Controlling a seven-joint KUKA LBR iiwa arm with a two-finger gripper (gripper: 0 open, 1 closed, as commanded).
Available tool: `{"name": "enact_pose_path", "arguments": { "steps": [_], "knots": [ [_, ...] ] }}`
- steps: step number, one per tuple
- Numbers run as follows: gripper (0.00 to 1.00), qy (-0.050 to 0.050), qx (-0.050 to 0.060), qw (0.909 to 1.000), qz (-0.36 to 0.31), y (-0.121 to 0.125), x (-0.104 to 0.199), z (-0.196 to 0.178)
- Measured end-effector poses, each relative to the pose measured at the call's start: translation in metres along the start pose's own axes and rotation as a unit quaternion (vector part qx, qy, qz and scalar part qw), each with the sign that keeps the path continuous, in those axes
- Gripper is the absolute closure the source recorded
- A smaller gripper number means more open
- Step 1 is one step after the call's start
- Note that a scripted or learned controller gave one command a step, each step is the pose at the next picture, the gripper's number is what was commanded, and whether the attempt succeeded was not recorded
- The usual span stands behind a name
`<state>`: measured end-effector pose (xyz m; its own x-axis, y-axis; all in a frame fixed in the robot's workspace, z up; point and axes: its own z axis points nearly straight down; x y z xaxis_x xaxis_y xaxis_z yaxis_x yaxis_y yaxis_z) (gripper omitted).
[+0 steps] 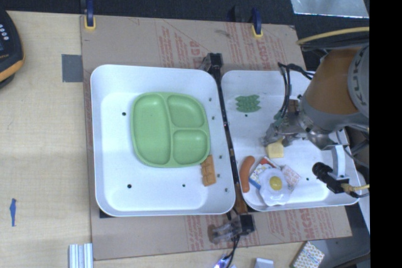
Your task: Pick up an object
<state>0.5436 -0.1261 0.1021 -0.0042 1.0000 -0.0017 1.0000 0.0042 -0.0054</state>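
Observation:
In the right bin, my gripper hangs low, directly above a small yellow block and touching or nearly touching its top. Nearer the front of the same bin lie an orange sausage, a fried egg and a pale wrapped piece. A green leafy piece rests at the bin's back left. The arm's grey body with its orange band covers the bin's right side.
The left bin holds a green divided plate and a small brown waffle piece near its right wall. A black divider clamp sits between the bins. Cables trail from the wrist at the right.

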Motion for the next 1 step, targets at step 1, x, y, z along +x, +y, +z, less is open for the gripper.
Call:
{"name": "enact_pose_path", "arguments": {
  "steps": [1],
  "knots": [
    [1.0, 0.002, -0.006, 1.0, -0.005, 0.0237, 0.1067, -0.0958]
  ]
}}
